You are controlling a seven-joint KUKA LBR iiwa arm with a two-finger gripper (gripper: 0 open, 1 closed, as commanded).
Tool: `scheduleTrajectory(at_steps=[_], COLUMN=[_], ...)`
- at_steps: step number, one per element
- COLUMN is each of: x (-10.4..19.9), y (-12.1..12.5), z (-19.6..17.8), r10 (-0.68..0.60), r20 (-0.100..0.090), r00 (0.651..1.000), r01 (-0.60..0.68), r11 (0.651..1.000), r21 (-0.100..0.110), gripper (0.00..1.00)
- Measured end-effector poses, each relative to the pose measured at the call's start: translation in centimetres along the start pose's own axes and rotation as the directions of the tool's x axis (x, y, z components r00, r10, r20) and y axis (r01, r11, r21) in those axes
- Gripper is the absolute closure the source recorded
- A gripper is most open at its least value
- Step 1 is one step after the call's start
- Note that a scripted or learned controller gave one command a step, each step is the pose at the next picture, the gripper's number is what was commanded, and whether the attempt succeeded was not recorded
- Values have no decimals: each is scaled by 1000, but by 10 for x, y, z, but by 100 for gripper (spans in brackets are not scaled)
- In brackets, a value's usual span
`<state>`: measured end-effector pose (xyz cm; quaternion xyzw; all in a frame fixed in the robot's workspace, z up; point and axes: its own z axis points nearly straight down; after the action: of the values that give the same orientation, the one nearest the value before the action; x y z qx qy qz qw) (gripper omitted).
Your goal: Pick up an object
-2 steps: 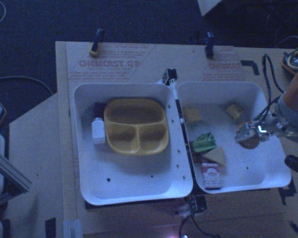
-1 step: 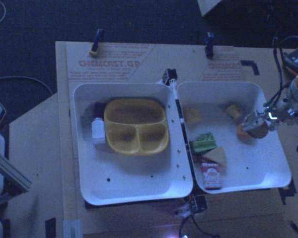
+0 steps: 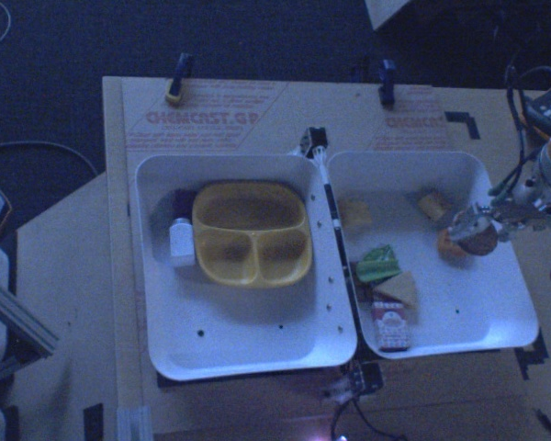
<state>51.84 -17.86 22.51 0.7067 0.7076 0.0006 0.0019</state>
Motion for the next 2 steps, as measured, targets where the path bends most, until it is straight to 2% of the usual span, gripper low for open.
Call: scheduleTrajectory(at_steps=[1,2], x=[27,61], y=[39,86], z=[-8,5], r10=[-4,-3], r20=[0,1], r00=[1000,1000], r01=[4,3], r11=[1000,1000], r21=[-2,-2], gripper=[100,100])
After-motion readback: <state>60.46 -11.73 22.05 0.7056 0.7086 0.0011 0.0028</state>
